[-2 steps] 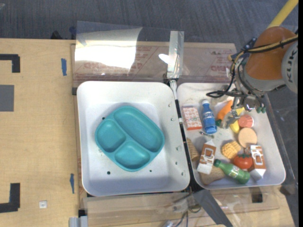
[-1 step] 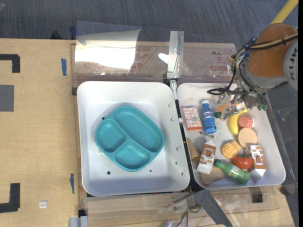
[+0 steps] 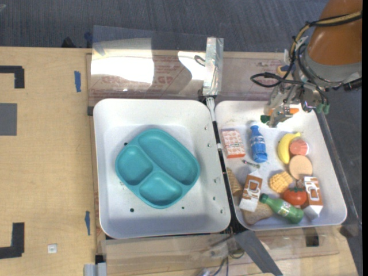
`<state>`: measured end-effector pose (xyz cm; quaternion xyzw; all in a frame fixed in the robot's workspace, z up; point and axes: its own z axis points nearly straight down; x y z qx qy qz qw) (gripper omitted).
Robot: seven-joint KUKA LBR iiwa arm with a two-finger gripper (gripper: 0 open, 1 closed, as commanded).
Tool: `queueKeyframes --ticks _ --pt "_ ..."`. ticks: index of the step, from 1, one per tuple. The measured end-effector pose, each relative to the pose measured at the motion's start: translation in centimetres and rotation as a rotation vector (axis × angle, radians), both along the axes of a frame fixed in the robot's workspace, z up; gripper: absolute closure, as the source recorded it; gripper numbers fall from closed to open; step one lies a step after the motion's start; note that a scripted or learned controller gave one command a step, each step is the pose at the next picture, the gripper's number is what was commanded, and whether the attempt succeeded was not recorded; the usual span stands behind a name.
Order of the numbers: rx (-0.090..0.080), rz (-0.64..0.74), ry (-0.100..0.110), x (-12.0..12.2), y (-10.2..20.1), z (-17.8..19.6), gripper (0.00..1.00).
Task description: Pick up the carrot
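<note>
Two shallow white bins are seen as the grey two-finger gripper (image 3: 280, 112) is poised at the far edge of the right-hand bin (image 3: 333, 171). A small orange carrot with a green end (image 3: 282, 114) appears to be clasped between its narrowly set fingers, lifted near the rim. The lift is judged to be in hand; a clean rise is called for next, with the grip kept firm. Just below the gripper, a blue plastic bottle (image 3: 258, 144) and a yellow toy banana (image 3: 285, 146) are laid, with a red tomato (image 3: 295, 196) and a green bottle (image 3: 282, 207) farther off. A teal divided plate (image 3: 157, 167) is seen in the left-hand bin (image 3: 109, 119), well clear. Nothing is seen barring the way upward.
</note>
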<state>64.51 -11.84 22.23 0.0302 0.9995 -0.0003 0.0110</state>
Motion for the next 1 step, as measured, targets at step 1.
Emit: queueKeyframes --ticks 1 --pt "0.005 -0.047 0.019 -2.00 5.71 -1.82 1.00"
